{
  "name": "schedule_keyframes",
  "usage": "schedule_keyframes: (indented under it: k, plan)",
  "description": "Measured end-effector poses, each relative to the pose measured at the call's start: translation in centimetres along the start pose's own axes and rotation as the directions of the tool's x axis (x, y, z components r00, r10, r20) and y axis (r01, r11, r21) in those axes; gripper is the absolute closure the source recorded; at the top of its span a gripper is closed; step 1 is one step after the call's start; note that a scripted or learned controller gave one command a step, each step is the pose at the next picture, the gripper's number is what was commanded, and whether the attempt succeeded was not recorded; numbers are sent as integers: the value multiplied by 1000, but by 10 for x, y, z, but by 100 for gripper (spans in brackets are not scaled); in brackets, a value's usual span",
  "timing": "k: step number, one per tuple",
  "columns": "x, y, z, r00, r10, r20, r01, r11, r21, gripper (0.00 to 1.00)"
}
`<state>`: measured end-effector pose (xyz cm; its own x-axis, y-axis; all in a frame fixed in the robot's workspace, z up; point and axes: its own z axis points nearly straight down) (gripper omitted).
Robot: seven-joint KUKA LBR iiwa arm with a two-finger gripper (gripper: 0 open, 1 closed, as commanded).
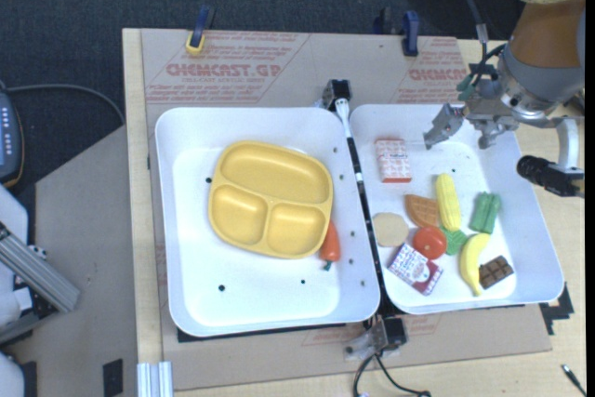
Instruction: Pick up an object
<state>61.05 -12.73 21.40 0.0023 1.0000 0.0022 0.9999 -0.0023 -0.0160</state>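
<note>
Toy food, the pick of which the arm must make, lies heaped in the right bin (pixel 548 270), between its centre and its 5 o'clock corner: a corn cob (pixel 448 202), a green pod-like piece (pixel 483 212), a banana (pixel 473 261), a tomato (pixel 429 243), a chocolate bar (pixel 495 271), a red-and-white packet (pixel 413 268), a pale disc (pixel 390 229) and an orange wedge (pixel 422 210), several of them touching. A red-striped box (pixel 393 160) sits apart toward 11 o'clock. The gripper (pixel 465 129) hangs over the bin's 12 o'clock rim, its two fingers apart with nothing between them, so the job looks to be at the approach stage. The next move would call for settling on one item, likely the lone box, and descending squarely over it. In the left bin (pixel 177 228) a yellow divided plate (pixel 271 198) has an orange carrot-like toy (pixel 331 242) at its 4 o'clock edge. How high the gripper hangs is hard to judge from this slant, and the arm's upper part is cut off at the frame's edge.
</note>
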Motion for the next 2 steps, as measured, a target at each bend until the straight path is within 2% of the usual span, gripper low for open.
schedule_keyframes:
  k: [1, 2]
  plan:
    - [0, 2, -9, 1000, -2, 2, 2, 1000, -15, 0]
    - [-6, 1, 36, 1000, -1, 1, 1, 1000, -11, 0]
